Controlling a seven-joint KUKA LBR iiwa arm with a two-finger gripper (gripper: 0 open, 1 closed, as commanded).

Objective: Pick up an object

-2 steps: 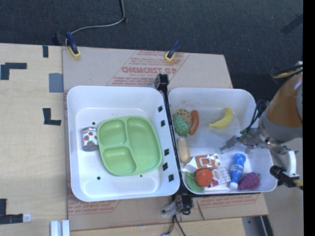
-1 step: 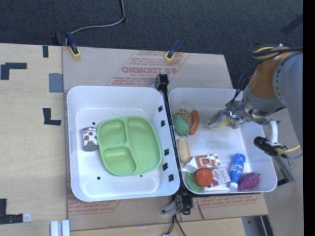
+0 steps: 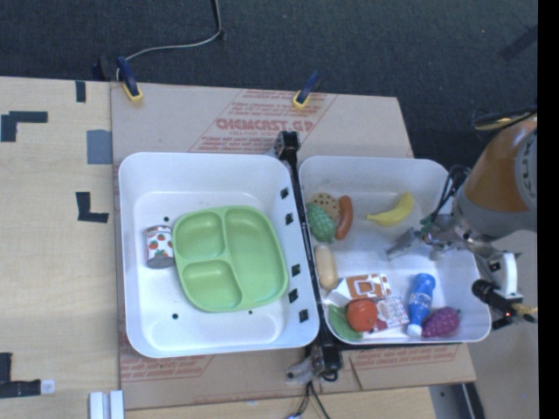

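Currently the gripper [image 3: 403, 244] hovers low in the right bin [image 3: 376, 168], right of frame centre, just below the banana [image 3: 391, 210]; I cannot tell its state. Nothing looks held, so next comes descending onto a toy.

A robotics lab: cardboard sheet [image 3: 262, 120] clamped to a wooden counter [image 3: 52, 234], two white bins [image 3: 140, 173] of toy food, loose cable [image 3: 188, 37].

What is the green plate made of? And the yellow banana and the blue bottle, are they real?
The green plate looks like smooth moulded plastic: even colour, soft shine, three pressed sections. The banana seems a plastic toy, evenly yellow without marks. The blue bottle also looks plastic, glossy with a white cap, though it is small.
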